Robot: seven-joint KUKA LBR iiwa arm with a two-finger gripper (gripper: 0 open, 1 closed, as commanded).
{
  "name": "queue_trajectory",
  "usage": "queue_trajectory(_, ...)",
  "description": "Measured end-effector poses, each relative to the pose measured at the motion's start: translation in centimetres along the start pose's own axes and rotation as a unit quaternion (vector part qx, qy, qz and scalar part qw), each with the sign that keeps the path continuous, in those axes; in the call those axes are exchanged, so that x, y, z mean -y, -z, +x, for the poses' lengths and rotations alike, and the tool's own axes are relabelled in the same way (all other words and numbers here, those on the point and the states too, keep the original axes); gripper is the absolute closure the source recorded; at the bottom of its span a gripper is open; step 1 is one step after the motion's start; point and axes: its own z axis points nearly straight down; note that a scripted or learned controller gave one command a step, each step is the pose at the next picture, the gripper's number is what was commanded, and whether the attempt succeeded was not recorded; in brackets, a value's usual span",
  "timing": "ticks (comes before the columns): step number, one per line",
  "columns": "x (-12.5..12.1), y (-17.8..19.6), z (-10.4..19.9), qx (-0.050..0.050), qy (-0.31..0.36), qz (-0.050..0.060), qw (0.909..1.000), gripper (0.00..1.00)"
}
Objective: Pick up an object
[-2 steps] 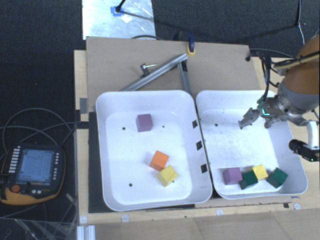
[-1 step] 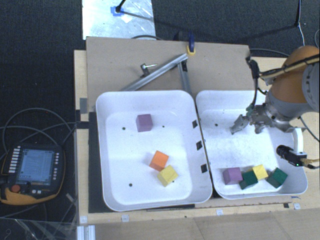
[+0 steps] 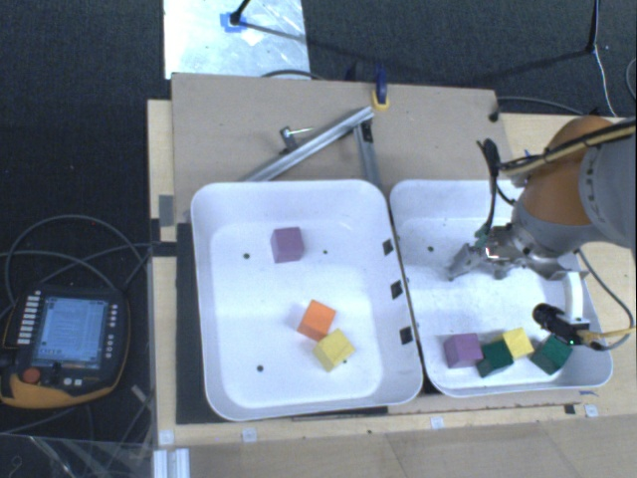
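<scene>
Gripper: I see the metal gripper [image 3: 476, 259] low over the right bin [image 3: 428, 207], near its middle; from this slant I cannot tell how its tips stand, and I see no block in it.
Arm: grey, rounded casing with an orange band [image 3: 557, 182], reaching in over the right bin's far right rim.
Right bin: shallow, smooth white plastic with rounded corners. Along its near edge I count a purple block [image 3: 462, 349], a dark green block [image 3: 495, 358], a yellow block [image 3: 518, 343] and a second green block [image 3: 549, 354], packed close, the first three touching in a row.
Left bin: the same white tray [image 3: 214, 267], holding a purple cube [image 3: 288, 244] towards the far side, and an orange cube [image 3: 317, 319] touching a yellow cube [image 3: 334, 349] nearer the near edge.
Blocks: matte, square-edged, solid colours.
Around: a metal bar [image 3: 309, 145] lies slantwise on the brown board [image 3: 428, 118] beyond the bins; a teach pendant [image 3: 65, 342] with lit screen sits on dark carpet off the bench's left edge, cables looping by it.
In the way: a black cable hangs beside the gripper.
</scene>
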Motion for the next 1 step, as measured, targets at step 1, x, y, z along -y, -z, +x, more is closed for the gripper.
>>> queue_trajectory(1, -0.22, 1.4, -0.04, 0.0, 0.001, -0.003, 1.0, 1.0)
